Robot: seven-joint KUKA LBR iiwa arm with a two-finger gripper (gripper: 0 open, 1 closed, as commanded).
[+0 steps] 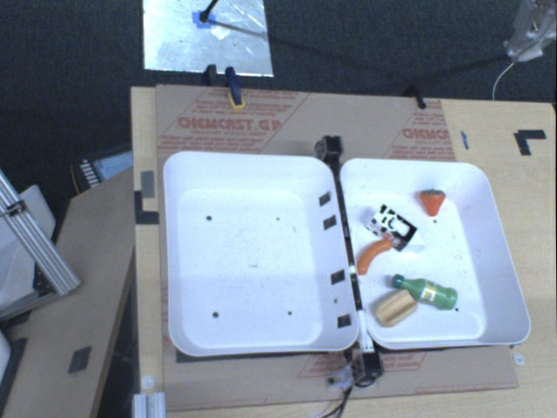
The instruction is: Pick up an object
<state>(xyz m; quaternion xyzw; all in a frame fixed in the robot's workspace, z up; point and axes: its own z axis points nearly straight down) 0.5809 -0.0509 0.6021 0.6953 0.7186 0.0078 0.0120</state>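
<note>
fingers (527, 26) hang as a pale blur at the upper right, well apart from the surface (261, 120), open or closed i cannot tell, while the green bottle (425, 292) lies in the right bin (496, 233) just beside a tan roll (394, 307).

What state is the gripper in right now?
Gripper: cannot be told; it is a pale blur at the view's top right corner, over the dark floor.

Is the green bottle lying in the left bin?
No, the green bottle lies in the right bin, beside a tan bread roll.
</note>
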